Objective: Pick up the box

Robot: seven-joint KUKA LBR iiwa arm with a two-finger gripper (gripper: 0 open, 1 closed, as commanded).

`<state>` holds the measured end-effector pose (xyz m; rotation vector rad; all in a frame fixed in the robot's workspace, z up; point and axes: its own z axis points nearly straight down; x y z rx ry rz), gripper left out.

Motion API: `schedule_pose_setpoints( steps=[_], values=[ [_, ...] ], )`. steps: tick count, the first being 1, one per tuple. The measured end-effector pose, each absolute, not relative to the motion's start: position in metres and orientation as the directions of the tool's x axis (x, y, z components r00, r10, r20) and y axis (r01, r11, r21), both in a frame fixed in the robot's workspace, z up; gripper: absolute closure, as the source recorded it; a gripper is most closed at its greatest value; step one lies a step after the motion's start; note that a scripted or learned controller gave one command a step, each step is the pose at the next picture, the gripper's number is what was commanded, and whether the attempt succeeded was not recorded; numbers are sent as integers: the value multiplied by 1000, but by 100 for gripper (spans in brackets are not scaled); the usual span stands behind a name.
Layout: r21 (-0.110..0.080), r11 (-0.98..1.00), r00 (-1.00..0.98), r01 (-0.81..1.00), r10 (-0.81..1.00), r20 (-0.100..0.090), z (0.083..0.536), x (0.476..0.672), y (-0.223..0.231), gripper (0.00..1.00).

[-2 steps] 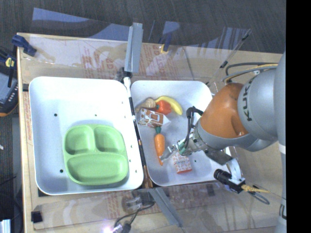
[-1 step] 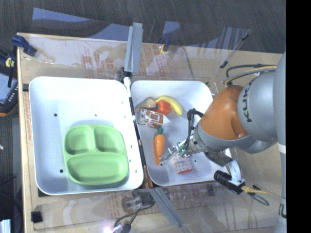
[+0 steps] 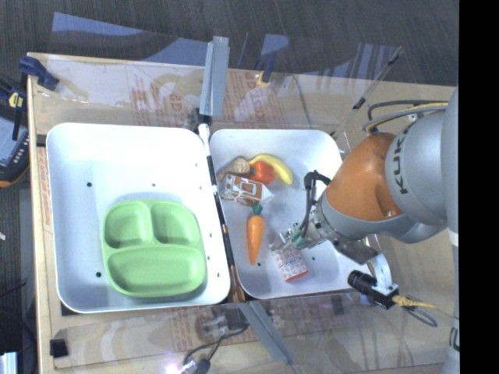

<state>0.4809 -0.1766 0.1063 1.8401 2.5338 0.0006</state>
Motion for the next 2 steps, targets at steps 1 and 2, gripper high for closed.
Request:
schedule_pose_setpoints(
  steps=[1, 2],
  values=[
    [6, 310, -310, 951, 951, -8, 106, 481, -177, 0],
    [5, 316, -316, 949, 949, -9, 116, 481, -176, 100]
  ],
)
